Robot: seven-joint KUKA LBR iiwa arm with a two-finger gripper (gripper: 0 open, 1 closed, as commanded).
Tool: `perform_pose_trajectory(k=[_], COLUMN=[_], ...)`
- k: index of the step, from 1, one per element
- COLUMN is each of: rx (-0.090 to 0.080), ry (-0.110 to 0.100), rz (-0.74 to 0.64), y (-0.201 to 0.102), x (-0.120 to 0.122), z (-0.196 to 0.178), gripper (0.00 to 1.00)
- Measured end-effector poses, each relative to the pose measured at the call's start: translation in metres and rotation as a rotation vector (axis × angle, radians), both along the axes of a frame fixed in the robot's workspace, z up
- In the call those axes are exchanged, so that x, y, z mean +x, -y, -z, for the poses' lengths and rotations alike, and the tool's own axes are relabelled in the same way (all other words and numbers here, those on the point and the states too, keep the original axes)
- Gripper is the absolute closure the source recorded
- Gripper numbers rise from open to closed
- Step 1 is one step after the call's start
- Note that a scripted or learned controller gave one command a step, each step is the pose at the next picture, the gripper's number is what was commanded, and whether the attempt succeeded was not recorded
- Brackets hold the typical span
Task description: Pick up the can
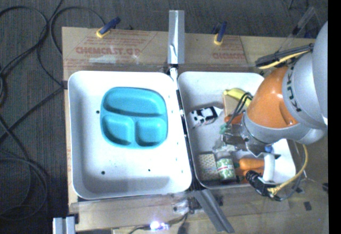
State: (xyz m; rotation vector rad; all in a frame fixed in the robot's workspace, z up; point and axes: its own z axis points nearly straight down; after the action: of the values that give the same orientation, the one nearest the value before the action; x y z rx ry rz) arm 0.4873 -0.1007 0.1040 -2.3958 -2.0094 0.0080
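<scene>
One can (225, 166) standing near the front wall of the right bin (187, 115), directly under the gripper (230, 141); finger state impossible to tell. Best lowered straight, centred, before closing.

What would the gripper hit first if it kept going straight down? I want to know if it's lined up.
Probably the green-labelled can, directly beneath the gripper in the right bin; depth is unclear from above.
</scene>
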Motion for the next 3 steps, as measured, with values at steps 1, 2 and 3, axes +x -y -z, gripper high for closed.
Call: perform_pose_trajectory(k=[1,2,3], rx=[-0.001,-0.002,-0.010], ry=[0.000,0.017,0.007], rz=[0.001,-0.223,0.016], y=[0.001,0.039,0.116], x=[0.000,-0.002,-0.002], z=[0.000,0.015,-0.108], gripper=[0.00,0.00,0.00])
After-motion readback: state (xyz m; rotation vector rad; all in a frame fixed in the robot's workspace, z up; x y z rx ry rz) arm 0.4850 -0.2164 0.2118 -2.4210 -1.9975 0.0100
